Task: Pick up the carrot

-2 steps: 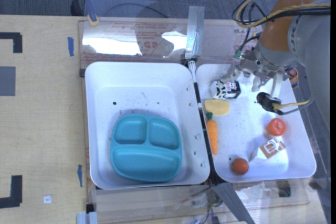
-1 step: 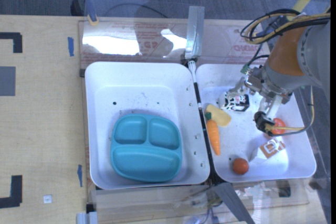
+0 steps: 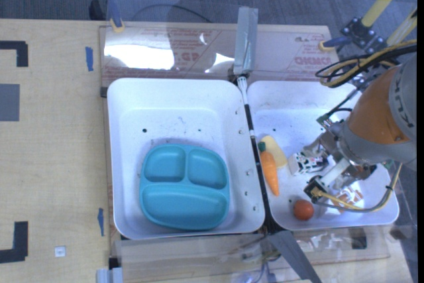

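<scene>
The carrot (image 3: 269, 172), orange with a small green top, lies lengthwise at the left edge of the right bin (image 3: 291, 106), close to the divider. My gripper (image 3: 307, 162) hangs low over the right bin, a short way to the right of the carrot and apart from it. I see nothing held in it. The grey arm with its orange band (image 3: 374, 119) reaches in from the right and hides the bin's right part.
A pale yellow item (image 3: 276, 150) touches the carrot's upper end. A small red tomato (image 3: 303, 210) sits near the right bin's front wall. A blue divided plate (image 3: 185, 186) lies in the left bin (image 3: 132, 109). Yellow cables (image 3: 351, 66) trail behind the arm.
</scene>
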Controlling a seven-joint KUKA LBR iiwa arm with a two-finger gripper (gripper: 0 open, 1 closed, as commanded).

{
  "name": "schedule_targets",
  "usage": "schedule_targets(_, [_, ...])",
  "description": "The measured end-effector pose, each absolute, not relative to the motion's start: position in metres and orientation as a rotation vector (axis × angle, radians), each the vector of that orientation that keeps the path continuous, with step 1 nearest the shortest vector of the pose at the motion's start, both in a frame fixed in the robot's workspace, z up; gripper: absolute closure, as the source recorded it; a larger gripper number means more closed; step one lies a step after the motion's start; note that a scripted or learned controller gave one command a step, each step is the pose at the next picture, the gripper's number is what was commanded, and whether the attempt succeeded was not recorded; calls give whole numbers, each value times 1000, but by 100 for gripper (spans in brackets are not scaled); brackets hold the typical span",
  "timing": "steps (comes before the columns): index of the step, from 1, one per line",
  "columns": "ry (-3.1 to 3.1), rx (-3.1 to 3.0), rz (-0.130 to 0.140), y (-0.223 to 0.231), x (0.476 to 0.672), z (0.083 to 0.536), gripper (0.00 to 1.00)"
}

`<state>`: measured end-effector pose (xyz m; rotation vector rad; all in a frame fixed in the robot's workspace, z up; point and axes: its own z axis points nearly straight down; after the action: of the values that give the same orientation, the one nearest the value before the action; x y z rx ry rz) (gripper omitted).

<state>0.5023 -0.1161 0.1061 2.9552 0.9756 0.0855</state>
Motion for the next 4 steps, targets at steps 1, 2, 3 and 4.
schedule_targets(1, [976,2950,107,-115,507,120,100])
schedule_targets(2, [1088,2948,-3,-141,536,206,100])
schedule_targets(3, [816,3031,5,-106,520,119,100])
schedule_targets(4, [346,3105,88,-97,513,109,100])
